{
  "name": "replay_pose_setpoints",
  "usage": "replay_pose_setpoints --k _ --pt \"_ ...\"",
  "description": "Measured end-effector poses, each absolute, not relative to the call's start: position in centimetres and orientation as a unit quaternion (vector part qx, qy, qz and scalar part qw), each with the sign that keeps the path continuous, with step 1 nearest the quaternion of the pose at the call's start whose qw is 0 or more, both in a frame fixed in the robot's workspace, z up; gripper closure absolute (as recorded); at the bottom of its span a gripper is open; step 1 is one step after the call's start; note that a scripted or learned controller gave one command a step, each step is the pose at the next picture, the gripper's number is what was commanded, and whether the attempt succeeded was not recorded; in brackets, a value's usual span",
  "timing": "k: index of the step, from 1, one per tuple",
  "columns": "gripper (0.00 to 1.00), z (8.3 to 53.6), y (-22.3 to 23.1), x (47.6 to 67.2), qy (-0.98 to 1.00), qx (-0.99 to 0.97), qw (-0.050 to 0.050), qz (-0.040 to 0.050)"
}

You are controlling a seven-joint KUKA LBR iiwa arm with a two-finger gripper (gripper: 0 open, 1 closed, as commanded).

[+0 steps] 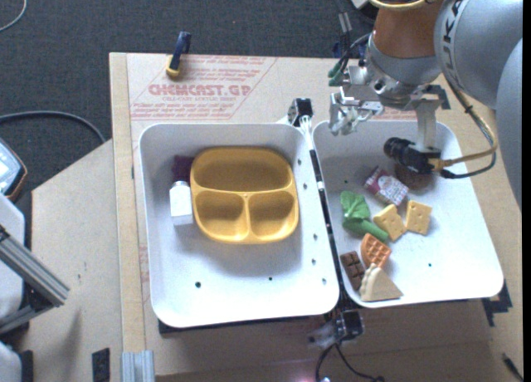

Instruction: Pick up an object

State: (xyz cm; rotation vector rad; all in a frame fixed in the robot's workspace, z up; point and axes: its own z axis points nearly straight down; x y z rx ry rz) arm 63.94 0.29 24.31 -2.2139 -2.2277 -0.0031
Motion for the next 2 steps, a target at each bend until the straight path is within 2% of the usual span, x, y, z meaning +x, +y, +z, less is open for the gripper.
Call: replay_pose_setpoints --k 1,2 --pt "1.0 24.1 5.0 63.0 -0.709 -0.705 0.002 0.0004" --pt "1.0 23.2 8.3 62.8 -0.709 -0.706 0.002 0.0011"
